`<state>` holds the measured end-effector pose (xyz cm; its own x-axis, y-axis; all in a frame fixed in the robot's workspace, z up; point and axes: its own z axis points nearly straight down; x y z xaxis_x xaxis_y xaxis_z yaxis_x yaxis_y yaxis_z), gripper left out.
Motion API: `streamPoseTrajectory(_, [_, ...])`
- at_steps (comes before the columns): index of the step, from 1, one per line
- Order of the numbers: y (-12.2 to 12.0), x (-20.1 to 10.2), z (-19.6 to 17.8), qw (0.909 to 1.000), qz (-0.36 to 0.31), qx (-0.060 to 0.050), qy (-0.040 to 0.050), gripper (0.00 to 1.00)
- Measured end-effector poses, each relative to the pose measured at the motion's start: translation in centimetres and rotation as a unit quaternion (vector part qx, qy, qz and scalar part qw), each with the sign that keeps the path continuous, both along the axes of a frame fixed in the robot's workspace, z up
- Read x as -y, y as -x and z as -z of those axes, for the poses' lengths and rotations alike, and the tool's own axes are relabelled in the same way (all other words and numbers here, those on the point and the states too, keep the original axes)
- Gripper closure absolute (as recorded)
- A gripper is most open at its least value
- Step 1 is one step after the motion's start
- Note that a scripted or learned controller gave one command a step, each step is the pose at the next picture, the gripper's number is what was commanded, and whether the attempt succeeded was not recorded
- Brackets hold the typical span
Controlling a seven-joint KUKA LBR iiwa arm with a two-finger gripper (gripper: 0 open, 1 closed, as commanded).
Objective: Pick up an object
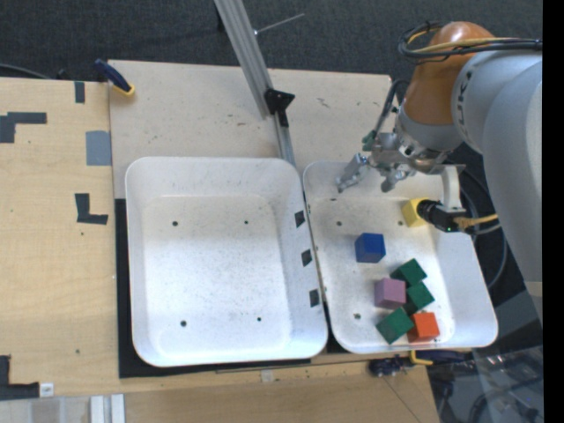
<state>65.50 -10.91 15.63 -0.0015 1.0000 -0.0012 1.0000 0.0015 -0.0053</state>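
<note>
My gripper (pixel 368 179) hangs over the far end of the right bin (pixel 348 324), its two fingers spread open with nothing between them. A blue cube (pixel 370 247) lies below it in the middle of the bin. A yellow block (pixel 411 211) sits at the bin's right rim, beside the gripper. Toward the near end lie a purple cube (pixel 389 292), two green blocks (pixel 414 285), another green block (pixel 396 325) and an orange cube (pixel 425 325), packed close together.
The left bin (pixel 216 258) sits beside the right one, sharing a raised middle rim. A slanted metal post (pixel 251 55) ends in a black clamp at the bins' far edge. A black cable with a yellow tip (pixel 449 218) runs by the right rim.
</note>
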Motion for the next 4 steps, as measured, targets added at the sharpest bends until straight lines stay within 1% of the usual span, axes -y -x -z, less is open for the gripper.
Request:
streamPoseTrajectory(1, [0.3,-0.5,4.5,1.0000,0.000,0.000,-0.0003,0.00])
streamPoseTrajectory(2, [0.4,-0.6,6.6,1.0000,0.000,0.001,-0.0002,0.00])
streamPoseTrajectory(3, [0.4,-0.6,5.5,1.0000,-0.001,0.001,-0.0005,1.00])
streamPoseTrajectory(4, [0.4,-0.7,1.2,1.0000,0.000,0.004,-0.0005,1.00])
